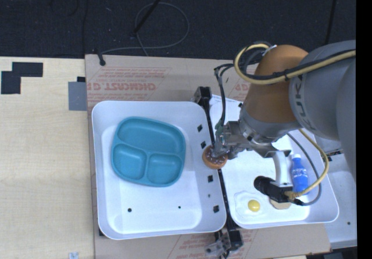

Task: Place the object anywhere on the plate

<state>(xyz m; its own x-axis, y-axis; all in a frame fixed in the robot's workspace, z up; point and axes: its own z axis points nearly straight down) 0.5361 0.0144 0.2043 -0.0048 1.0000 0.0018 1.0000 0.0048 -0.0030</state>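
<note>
Carrying the brown donut (214, 160) seemingly pinched in the gripper (216, 154), travel left and release only above the blue plate (149, 151).

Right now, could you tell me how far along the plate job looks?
The blue plate in the left bin carries nothing yet. The gripper sits at the divider between the bins, with a small brown round object right at its tip; whether it's actually gripped is unclear. Left: carry it leftward and set it on the plate.
</note>
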